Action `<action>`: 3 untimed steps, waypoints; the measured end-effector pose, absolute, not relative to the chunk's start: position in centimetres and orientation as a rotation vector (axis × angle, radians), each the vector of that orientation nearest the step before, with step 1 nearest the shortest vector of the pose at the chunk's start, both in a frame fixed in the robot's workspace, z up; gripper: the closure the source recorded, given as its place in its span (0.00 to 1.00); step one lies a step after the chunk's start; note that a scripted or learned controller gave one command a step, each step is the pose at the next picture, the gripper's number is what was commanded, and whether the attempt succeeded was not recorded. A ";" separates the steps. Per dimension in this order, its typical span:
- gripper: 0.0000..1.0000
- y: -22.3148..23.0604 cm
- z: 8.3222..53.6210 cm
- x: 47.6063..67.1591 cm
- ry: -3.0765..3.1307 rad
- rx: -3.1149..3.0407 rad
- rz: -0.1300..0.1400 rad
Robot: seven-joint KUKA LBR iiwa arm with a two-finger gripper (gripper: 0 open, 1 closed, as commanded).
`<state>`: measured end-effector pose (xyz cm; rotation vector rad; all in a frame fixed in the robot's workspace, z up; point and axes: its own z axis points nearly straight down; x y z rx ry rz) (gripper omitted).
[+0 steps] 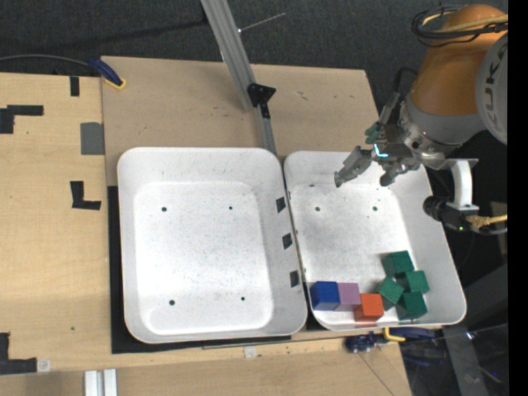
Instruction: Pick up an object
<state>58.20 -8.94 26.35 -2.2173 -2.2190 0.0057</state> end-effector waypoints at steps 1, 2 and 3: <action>0.00 -9.0 26.6 58.3 -2.223 -2.219 0.001; 0.00 -9.1 21.3 57.2 -2.219 -2.217 0.008; 0.00 -9.3 16.4 57.9 -2.219 -2.217 0.008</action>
